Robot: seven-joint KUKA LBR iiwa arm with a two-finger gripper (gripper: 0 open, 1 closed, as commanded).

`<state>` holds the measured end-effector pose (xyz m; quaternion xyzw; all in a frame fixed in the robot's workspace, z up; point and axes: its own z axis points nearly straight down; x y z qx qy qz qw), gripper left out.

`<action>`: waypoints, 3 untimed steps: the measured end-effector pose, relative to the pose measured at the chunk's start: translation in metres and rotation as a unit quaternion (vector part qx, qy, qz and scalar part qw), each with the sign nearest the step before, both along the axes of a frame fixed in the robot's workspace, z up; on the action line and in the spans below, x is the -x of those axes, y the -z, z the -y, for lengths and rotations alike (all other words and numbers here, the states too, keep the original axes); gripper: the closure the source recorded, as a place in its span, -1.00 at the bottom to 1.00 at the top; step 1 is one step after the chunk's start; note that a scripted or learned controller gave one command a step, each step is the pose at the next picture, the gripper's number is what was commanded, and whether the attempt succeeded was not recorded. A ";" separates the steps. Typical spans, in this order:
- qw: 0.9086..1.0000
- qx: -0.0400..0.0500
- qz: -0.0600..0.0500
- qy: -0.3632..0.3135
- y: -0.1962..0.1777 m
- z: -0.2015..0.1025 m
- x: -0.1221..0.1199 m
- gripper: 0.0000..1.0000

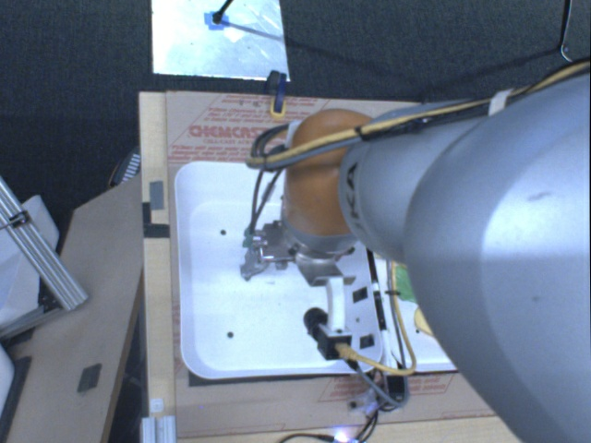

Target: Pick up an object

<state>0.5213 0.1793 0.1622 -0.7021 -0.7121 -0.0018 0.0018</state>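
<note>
My gripper point(253, 258) hangs low over the middle of the left white bin point(211, 303), below the orange band point(314, 187) of the arm. Its metal body points toward the bin's left side, and no object shows at its tip. The bin floor around it is bare white with a few small dark dots. In the right bin point(434, 356), a green object point(401, 282) and a yellow object point(421, 321) peek out beside the arm, which hides most of each.
The big grey arm point(489, 247) covers the right half of the view and most of the right bin. A cable bundle point(369, 358) hangs over the divide between the bins. A shiny sheet point(217, 26) lies behind the bench.
</note>
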 end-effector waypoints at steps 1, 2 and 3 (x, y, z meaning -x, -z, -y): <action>1.000 0.002 0.000 0.005 -0.011 0.007 -0.002 1.00; 1.000 -0.002 0.012 0.003 -0.174 -0.042 -0.078 1.00; 1.000 0.002 -0.002 0.003 -0.149 -0.056 0.007 1.00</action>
